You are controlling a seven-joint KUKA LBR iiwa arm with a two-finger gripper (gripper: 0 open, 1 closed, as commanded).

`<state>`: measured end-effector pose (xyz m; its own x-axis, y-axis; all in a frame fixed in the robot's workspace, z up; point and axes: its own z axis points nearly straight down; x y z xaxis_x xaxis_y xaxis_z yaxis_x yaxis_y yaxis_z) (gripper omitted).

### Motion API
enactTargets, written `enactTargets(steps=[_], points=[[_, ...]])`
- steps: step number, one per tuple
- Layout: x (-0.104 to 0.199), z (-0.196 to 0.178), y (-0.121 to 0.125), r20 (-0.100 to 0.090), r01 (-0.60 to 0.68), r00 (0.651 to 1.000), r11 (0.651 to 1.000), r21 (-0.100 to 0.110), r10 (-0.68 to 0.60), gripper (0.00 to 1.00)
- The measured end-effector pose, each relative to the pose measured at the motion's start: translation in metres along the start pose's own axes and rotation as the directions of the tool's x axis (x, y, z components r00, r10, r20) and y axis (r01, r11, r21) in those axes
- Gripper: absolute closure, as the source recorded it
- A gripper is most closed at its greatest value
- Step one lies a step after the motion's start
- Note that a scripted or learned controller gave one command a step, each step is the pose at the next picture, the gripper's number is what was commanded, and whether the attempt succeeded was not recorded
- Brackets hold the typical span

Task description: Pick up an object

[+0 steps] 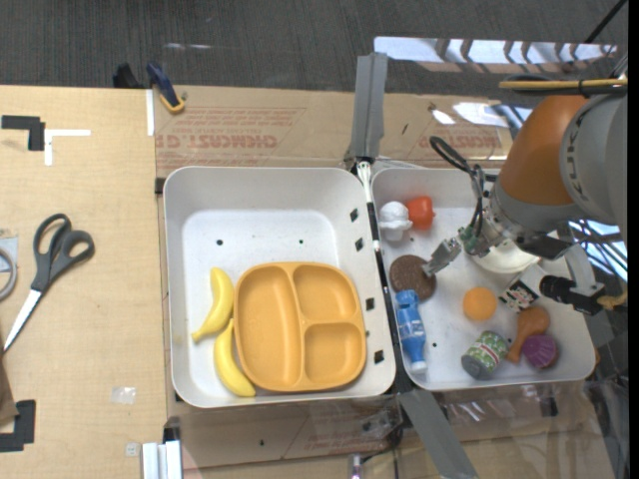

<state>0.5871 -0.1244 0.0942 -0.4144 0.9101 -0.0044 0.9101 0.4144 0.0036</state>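
Observation:
The right bin (574, 372) holds several small objects: a brown round disc (411, 275), a blue bottle (409, 329), an orange ball (479, 303), a green can (486, 354), a purple piece (540, 350) and an orange drumstick shape (529, 322). A white figure (394, 219) and a red piece (420, 211) lie at the back. My gripper (446, 255) hangs low over the middle of this bin, just right of the brown disc and beside a white rounded object (504, 258). I see nothing held in it.
The left bin (200, 203) carries an orange divided plate (300, 325) with two bananas (215, 303) along its left side. Scissors (50, 257) lie on the bench at the far left. A blue clamp (165, 88) sits at the back edge.

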Motion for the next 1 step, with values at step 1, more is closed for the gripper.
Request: enactTargets(steps=[1], points=[[0.0443,0.0012,-0.0557,-0.004,0.036,0.999,0.999,0.003,-0.036,0.00]])
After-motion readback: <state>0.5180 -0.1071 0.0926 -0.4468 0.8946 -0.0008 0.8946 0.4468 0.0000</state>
